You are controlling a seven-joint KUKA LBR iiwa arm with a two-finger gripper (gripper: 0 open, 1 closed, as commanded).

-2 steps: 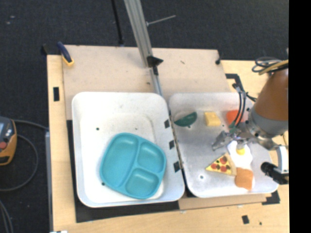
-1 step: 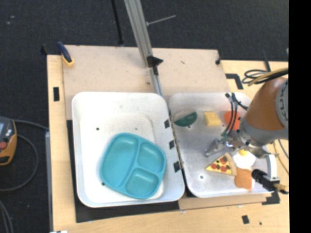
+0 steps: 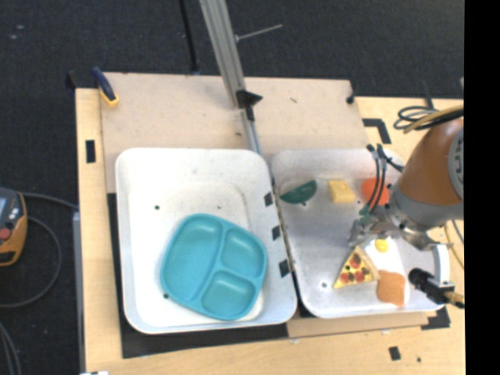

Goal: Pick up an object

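Hand (image 3: 366,233) hangs in the right bin (image 3: 312,287), just above the pizza slice (image 3: 355,270). Slice lies directly below-left of it, tip toward the hand. Can't tell its finger state.

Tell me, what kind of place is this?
Probably a robot lab: a robot arm reaches over two white bins of toy food, like a pizza slice, on a workbench with cables.

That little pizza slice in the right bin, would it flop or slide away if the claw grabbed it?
The pizza slice looks like a moulded toy, so probably stiff, not floppy. It lies flat, so it is unlikely to roll or tip. On the smooth white bin floor it may skid when nudged, and its thin edge could be hard to pinch.
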